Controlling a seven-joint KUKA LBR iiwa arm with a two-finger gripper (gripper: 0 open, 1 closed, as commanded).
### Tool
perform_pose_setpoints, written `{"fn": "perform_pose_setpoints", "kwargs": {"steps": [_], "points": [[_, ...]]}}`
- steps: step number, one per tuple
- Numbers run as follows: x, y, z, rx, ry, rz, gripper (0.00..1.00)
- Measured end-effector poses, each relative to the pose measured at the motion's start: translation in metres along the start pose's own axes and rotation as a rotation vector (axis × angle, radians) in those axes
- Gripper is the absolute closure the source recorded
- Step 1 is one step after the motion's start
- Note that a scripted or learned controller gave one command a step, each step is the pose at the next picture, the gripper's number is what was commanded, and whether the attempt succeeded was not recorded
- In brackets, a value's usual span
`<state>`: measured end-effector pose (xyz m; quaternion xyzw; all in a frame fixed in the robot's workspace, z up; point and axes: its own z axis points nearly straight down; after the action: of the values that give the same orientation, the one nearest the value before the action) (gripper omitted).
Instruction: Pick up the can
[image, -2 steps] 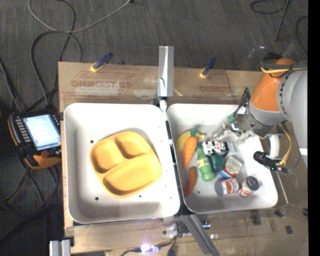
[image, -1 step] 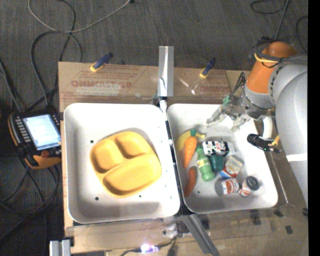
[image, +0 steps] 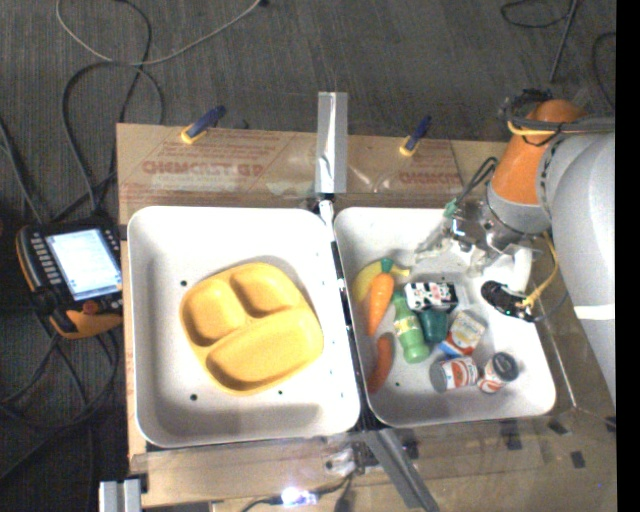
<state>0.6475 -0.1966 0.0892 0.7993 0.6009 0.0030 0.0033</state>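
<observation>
A small can with a red and white label lies on its side near the front of the right bin. A second little can with a dark top sits just right of it, and a silvery can-like item lies slightly behind them. My gripper hangs low over the middle of the right bin, above a green bottle and a teal cup. It is behind and left of the cans, apart from them. The arm's orange band is at the bin's far right corner.
A banana, a carrot and a red chili lie along the right bin's left side. The left bin holds a yellow divided plate. A tablet-like handheld unit sits left of the bench.
</observation>
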Motion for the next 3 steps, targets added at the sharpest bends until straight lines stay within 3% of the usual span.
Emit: {"fn": "perform_pose_setpoints", "kwargs": {"steps": [1, 2, 3], "points": [[-0.014, -0.017, -0.003, -0.007, 0.009, -0.014, 0.0], [-0.007, 0.015, -0.008, 0.011, 0.006, -0.01, 0.0], [-0.012, -0.015, -0.003, -0.005, 0.007, 0.005, 0.0]]}}
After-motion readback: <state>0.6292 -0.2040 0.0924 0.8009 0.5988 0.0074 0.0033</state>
